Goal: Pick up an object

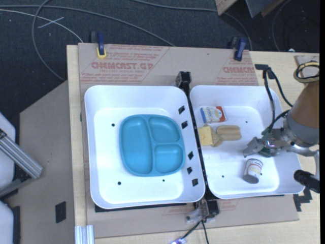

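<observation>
**White bins, blue tray, four small items: bench stock at one moment**

Camera view, from above at a slant:

- Bench [152, 60]: pale board with red print, held by two clamps at its far edge; dark floor and loose cables beyond.
- Left bin [96, 151]: shallow, white. Holds one blue divided tray [151, 144] with three compartments, lying flat near the middle.
- Right bin [223, 184]: shallow, white, touching the left bin along a dark centre seam. Contents:
  - small white packet [212, 114] with blue and red print, at the far left part of the bin;
  - yellow block [205, 135], just in front of the packet;
  - tan oblong piece [228, 132], touching or just beside the yellow block on its right;
  - small white cylindrical container [252, 170] with a dark end, lying on its side in the near right part, apart from the other three.
- Arm [307, 111]: grey with an orange band, entering from the right over the right bin's edge.
- Pincer [256, 149]: metallic, low over the right bin, just behind the white cylindrical container and to the right of the tan oblong piece. Nothing is seen between its fingers; how far they are spread cannot be told.
</observation>
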You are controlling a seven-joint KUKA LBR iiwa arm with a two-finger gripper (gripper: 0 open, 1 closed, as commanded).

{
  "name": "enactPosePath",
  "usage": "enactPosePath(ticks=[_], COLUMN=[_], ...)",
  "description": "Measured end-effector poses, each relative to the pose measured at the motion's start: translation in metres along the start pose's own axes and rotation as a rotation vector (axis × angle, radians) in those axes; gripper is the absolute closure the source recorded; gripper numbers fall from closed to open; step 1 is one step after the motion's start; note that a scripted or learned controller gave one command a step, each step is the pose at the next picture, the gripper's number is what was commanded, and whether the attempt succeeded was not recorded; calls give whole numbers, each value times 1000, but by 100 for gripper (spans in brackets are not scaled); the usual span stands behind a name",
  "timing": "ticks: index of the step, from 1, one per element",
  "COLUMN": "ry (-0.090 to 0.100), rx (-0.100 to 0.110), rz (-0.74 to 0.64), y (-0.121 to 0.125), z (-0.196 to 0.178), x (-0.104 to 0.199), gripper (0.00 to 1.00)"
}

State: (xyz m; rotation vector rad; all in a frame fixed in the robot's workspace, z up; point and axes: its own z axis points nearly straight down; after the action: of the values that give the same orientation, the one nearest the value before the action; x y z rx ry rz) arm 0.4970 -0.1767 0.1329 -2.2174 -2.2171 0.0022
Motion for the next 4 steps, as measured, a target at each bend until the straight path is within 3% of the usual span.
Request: enactPosePath(ticks=[1,2,4], ry=[1,-1,-5], rx=[1,-5,-13], rz=[0,1,-2], y=[-1,1,10], z=[51,37,-89], x=[1,0,5], gripper=[0,100,100])
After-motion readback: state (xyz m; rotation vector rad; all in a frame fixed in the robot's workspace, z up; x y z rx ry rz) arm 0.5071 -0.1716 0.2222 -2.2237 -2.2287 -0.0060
